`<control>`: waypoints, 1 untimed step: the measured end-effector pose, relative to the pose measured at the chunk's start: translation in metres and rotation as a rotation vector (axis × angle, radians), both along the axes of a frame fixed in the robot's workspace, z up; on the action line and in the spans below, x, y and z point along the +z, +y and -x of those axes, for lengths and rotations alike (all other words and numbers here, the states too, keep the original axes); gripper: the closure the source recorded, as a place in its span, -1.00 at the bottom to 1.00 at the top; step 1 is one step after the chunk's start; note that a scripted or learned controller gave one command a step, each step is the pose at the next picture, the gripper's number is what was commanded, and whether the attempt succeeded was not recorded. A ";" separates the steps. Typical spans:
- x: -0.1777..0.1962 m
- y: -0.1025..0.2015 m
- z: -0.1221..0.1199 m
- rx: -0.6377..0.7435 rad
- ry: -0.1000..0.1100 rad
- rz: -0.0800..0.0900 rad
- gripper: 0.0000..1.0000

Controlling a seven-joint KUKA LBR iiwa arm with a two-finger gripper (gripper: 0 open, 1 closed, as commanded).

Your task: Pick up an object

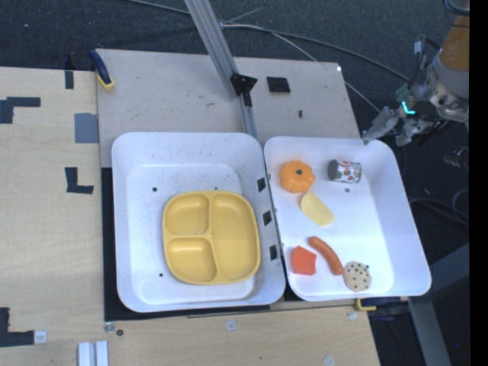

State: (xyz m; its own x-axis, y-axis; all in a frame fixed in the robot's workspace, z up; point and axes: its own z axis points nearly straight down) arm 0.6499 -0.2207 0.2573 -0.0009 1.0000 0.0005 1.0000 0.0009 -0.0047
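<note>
Gripper is seen parked off the upper-right corner of the right bin, above the bench edge, w/ nothing carried. Pincer state: can't be told at this res. Pickable items are all kept in the right bin: orange pumpkin, small can, yellow piece, sausage, red block, cookie. Items are spread apart, probably so each can be approached cleanly. Yellow divided plate is set in the left bin. Can is judged the nearest target.

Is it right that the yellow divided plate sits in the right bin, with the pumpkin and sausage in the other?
Not quite. The camera view shows the yellow plate in the left bin; the pumpkin and sausage lie in the right bin.
</note>
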 end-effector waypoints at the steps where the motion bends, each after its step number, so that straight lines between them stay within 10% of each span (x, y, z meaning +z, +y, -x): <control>1: 0.002 0.000 -0.001 0.001 -0.004 0.001 -1.00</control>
